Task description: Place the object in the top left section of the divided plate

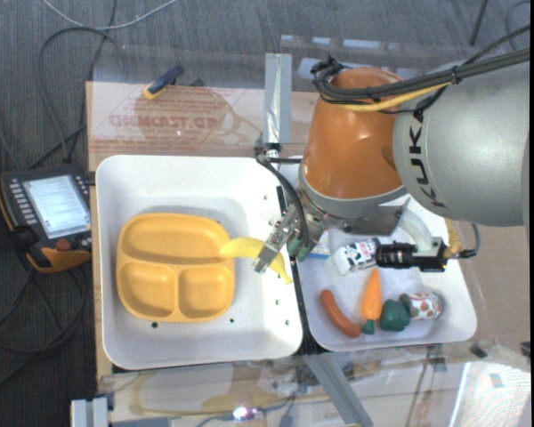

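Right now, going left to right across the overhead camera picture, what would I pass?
Handheld screen pendant → yellow divided plate → banana → gripper → sausage → carrot → green toy → small can.

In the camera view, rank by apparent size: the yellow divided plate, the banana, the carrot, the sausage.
1. Yellow divided plate, by far the largest.
2. Banana, though the gripper covers part of it, so its full length is uncertain.
3. Carrot and sausage look about alike; I won't rank them.
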### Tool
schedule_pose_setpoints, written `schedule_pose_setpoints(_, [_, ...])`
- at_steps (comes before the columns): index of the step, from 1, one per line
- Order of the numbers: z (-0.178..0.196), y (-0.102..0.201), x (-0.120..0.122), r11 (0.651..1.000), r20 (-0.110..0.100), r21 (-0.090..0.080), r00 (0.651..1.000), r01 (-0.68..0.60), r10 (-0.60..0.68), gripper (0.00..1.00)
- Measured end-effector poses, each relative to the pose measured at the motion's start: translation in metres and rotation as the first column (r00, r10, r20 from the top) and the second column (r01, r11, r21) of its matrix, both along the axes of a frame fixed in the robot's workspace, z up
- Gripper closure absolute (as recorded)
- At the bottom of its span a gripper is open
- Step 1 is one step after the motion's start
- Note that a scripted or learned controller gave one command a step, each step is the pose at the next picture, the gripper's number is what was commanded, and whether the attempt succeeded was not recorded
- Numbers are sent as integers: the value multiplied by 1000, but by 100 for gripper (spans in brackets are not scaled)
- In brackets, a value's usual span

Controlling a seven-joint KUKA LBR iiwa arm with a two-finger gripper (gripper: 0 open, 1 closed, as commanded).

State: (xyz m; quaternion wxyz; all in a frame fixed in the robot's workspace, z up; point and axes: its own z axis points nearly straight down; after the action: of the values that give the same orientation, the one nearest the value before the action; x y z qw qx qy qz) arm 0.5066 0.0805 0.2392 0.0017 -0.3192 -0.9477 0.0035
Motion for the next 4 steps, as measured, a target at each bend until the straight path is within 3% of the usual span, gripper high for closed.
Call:
schedule_pose_setpoints(1, [0, 25, 1, 1000, -2, 4, 1000, 30, -30, 100])
schedule_pose_setpoints(2, [36, 31, -22, 998, 0, 1, 998, -62, 62, 100])
schedule_pose_setpoints(4, [47, 32, -21, 998, -13, -3, 998, -59, 59, 100])
